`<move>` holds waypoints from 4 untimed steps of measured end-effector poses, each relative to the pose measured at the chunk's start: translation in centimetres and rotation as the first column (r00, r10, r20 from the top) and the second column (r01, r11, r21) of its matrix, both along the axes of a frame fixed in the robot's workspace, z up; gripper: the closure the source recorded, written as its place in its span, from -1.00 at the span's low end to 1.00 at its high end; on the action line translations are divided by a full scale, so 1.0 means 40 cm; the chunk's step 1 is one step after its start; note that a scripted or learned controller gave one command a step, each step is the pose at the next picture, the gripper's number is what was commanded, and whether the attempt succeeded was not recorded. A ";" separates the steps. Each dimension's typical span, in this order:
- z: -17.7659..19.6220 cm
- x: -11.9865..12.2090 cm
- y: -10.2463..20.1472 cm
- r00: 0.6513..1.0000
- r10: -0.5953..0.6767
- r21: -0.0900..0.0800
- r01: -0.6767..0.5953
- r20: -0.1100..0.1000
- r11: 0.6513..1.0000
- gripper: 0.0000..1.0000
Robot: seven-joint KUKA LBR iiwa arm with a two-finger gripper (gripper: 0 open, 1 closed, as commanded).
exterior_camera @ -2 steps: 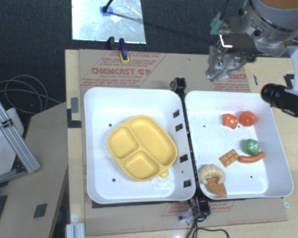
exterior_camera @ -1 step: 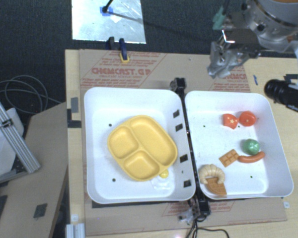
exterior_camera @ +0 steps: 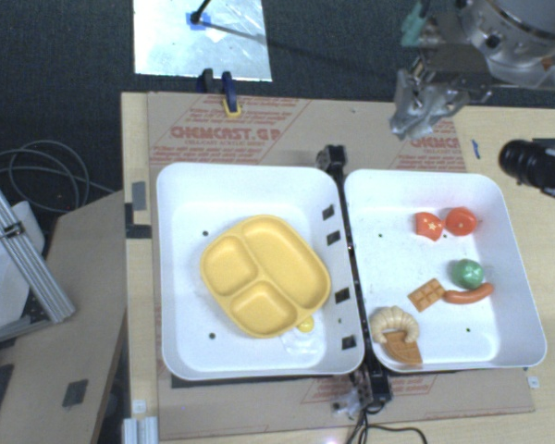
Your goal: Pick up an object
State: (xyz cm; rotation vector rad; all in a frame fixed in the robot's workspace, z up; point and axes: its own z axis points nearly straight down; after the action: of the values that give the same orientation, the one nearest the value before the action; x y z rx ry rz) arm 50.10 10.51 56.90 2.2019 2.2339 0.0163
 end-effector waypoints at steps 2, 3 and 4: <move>0.056 0.001 0.000 1.000 0.008 0.001 -0.008 0.005 1.000 1.00; 0.055 0.001 0.000 1.000 0.009 0.001 -0.009 0.005 1.000 -1.00; 0.084 0.002 0.000 1.000 0.011 0.002 -0.011 0.008 1.000 1.00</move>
State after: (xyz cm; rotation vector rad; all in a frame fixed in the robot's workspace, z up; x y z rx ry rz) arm 50.18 10.49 60.25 2.1865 2.2429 0.0270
